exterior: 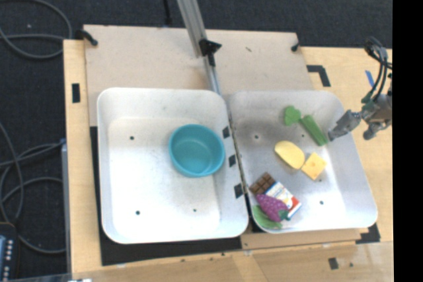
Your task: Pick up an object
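The right bin (344,205) holds a green toy piece (304,123), a pale yellow rounded piece (289,154), a yellow wedge (314,166), a brown chocolate block (262,183), and a purple grape bunch (271,206) beside a small white packet (285,199). A blue bowl (196,150) sits in the left bin (119,208). My gripper (357,122) hangs at the right bin's right rim, just right of the green piece, with one finger (342,124) reaching over the bin. Nothing shows between its fingers.
A slanted metal pole (188,6) rises from the back, ending above the divide between the bins. The brown bench (152,56) extends behind the bins. Cables lie on the dark floor at left.
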Controlling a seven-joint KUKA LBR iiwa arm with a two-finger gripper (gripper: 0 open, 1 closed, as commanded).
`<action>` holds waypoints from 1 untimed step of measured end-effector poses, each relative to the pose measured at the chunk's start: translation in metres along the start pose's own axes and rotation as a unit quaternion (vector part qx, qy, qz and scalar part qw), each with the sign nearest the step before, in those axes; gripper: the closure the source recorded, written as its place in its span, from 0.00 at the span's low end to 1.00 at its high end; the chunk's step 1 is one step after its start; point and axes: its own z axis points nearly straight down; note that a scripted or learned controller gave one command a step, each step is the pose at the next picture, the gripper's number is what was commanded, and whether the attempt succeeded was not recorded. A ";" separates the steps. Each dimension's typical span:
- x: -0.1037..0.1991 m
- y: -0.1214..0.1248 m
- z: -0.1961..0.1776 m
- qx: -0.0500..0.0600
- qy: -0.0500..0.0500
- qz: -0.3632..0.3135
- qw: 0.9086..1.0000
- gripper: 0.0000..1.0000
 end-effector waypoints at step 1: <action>0.000 0.000 0.000 0.000 0.000 0.000 1.000 0.00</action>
